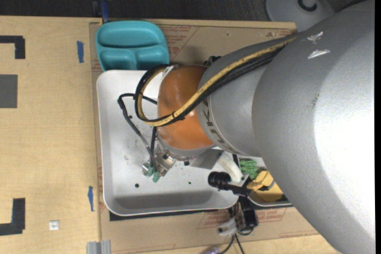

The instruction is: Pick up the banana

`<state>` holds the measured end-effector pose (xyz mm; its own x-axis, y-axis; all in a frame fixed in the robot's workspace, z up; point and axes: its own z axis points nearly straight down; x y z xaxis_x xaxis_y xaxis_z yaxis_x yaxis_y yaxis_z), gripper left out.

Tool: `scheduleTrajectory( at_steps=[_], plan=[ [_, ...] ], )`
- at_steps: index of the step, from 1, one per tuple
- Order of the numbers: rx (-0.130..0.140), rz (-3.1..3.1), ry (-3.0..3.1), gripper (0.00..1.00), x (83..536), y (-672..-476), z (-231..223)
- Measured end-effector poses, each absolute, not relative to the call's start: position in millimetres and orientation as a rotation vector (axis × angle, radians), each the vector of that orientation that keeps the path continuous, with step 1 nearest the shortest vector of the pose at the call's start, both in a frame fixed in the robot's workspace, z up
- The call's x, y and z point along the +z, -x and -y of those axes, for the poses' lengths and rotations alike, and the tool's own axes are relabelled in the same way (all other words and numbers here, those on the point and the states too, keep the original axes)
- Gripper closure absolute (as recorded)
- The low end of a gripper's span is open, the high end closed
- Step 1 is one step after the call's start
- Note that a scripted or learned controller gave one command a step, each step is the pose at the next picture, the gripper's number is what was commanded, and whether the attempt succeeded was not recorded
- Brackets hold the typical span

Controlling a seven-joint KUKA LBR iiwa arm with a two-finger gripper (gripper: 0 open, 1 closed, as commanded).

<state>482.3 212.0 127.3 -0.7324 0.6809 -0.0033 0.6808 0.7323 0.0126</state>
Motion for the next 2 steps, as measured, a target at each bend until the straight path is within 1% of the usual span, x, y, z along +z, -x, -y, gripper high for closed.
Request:
scheduleTrajectory(
  at_steps=[2],
  plan=[
    [0.023,-2.912,-1.144,1.0,147.1,-483.7,-212.8]
  ],
)
